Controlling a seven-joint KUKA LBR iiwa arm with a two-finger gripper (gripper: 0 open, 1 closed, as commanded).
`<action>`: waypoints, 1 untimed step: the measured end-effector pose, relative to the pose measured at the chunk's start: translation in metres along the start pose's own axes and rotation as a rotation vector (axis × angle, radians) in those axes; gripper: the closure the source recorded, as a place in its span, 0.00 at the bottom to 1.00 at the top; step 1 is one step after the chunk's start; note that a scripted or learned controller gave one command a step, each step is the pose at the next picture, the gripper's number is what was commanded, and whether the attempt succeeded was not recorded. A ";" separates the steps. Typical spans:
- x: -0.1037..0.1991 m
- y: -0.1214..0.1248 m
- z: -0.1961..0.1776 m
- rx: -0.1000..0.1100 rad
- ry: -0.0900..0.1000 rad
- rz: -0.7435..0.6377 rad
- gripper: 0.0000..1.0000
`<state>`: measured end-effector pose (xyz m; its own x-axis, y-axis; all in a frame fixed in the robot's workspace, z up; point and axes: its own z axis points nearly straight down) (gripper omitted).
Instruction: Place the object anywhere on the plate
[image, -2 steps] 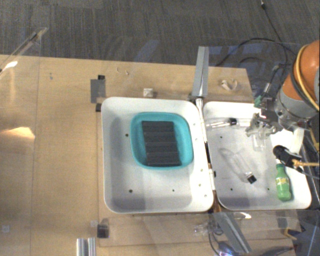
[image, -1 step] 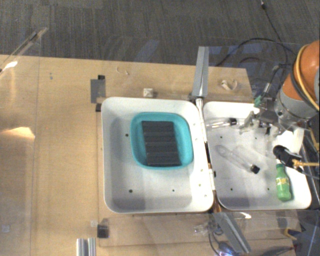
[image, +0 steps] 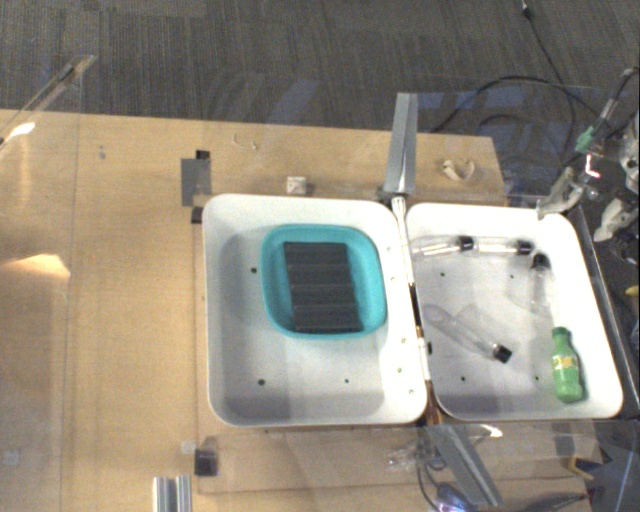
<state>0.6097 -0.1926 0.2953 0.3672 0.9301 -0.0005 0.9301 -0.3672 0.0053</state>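
A teal plate with rounded corners lies in the left white bin, toward its back. A dark, ridged rectangular object rests flat on the middle of the plate and covers most of its floor. Nothing is touching or hanging over it.
The right bin holds clear tubes with black caps, one along the back and one in the middle, and a small green bottle near the right wall. A metal post stands behind the bins. Cables and hardware crowd the upper right.
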 end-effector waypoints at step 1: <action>0.026 0.055 -0.117 0.001 0.000 -0.012 0.00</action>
<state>0.6694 -0.1886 0.4125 0.3556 0.9346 -0.0002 0.9346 -0.3556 0.0042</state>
